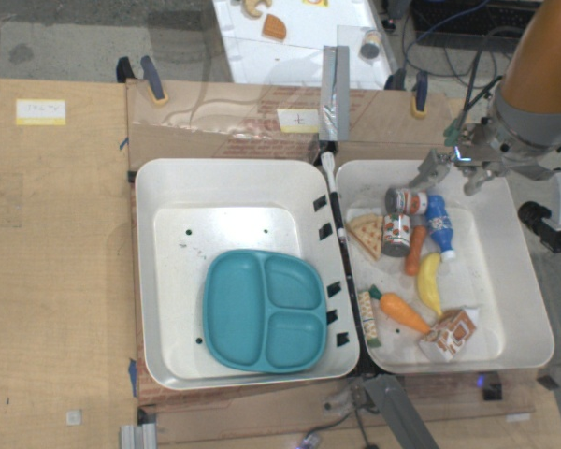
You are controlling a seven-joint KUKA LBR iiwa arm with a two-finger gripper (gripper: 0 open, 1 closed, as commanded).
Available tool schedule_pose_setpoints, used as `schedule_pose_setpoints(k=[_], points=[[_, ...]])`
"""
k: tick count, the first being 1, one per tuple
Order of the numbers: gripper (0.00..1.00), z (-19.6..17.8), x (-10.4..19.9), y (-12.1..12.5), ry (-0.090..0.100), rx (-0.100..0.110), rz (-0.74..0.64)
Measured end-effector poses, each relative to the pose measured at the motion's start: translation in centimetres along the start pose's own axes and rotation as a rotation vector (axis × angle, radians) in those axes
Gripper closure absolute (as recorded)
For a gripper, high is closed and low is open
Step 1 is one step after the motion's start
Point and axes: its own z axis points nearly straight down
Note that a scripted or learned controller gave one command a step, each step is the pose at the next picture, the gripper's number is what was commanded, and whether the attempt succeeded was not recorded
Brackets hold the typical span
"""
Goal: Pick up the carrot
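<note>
The carrot, orange with a green stub at its left end, lies at a slant in the front part of the right bin. My gripper hangs over that bin's back edge, well behind the carrot and a little to its right. Its two fingers are spread apart, open, with nothing between them. Several toy foods lie between the gripper and the carrot.
Around the carrot are a yellow banana, a brown carton and a green-and-white tube. Further back lie two cans, a blue bottle, an orange sausage and a pizza slice. A teal divided plate sits in the left bin.
</note>
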Motion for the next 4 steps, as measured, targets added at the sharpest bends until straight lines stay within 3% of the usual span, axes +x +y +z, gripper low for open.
schedule_pose_setpoints(k=[1,2,3,4], points=[[0.00,16.1,1.2,-8.3,0.000,-0.001,-0.071],[0.00,16.2,3.3,-13.5,0.001,0.000,-0.225],[0.00,16.2,2.6,-13.5,0.000,-0.002,-0.103],[0.00,16.2,2.8,-13.5,-0.001,-0.002,-0.155]])
